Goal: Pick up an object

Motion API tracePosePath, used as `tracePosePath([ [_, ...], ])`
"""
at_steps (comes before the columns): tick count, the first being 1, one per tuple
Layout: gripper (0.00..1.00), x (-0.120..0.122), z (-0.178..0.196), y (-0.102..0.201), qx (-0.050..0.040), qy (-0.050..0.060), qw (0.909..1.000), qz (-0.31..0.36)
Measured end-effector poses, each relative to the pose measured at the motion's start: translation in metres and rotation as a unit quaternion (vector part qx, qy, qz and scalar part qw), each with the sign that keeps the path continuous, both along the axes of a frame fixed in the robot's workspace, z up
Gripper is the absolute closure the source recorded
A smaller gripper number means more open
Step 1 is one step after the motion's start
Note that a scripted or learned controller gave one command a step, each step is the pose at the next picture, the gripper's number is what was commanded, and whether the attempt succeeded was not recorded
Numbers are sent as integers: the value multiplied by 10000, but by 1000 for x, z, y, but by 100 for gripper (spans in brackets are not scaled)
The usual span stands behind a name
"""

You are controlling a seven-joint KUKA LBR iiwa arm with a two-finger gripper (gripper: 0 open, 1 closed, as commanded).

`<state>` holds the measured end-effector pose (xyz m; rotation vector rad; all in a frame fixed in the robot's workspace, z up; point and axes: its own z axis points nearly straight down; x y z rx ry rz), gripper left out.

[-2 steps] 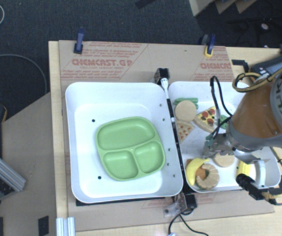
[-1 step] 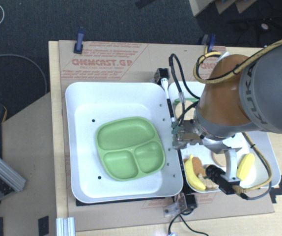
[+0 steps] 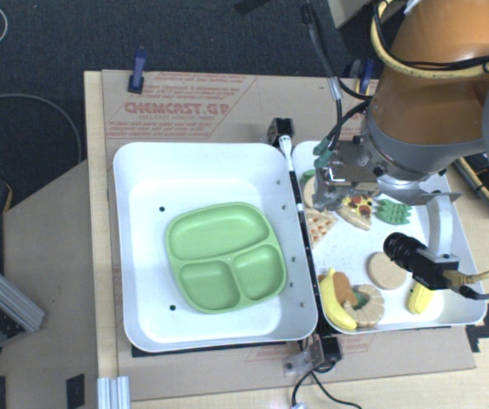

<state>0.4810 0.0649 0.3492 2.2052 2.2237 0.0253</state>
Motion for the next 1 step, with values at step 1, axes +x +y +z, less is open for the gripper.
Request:
tracePosePath([
  [1, 100, -2, -36, -26, -22, 108, 9999, -52],
])
